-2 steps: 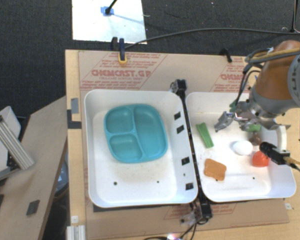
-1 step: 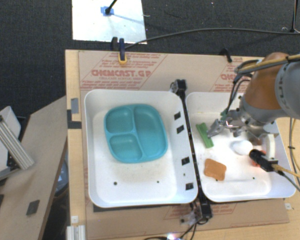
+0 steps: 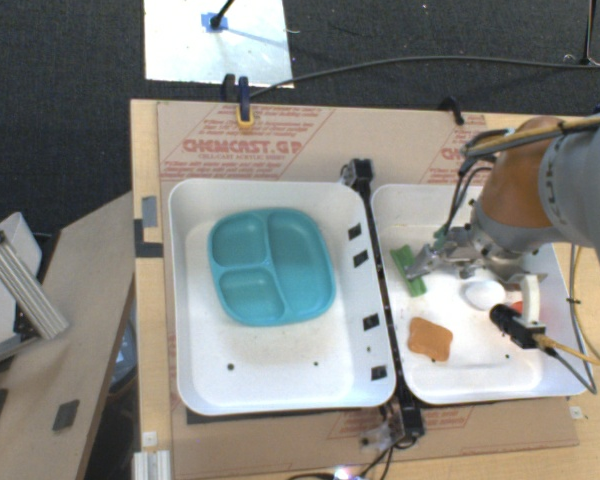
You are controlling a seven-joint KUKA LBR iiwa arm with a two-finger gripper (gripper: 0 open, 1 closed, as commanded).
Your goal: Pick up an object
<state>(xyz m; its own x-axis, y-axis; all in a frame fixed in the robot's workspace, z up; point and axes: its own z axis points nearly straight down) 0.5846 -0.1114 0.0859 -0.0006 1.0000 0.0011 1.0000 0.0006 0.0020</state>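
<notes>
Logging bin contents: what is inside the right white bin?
The right white bin holds a green block, an orange-brown piece and a white object; the arm covers the rest.

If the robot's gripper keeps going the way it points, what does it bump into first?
Probably the green object: the gripper points left at it, already very close. Its height above it is unclear.

Arm (image 3: 565, 183) in from right, wrist bent down-left, gripper (image 3: 427, 258) low; finger state unclear, prob. too blurred.
</notes>
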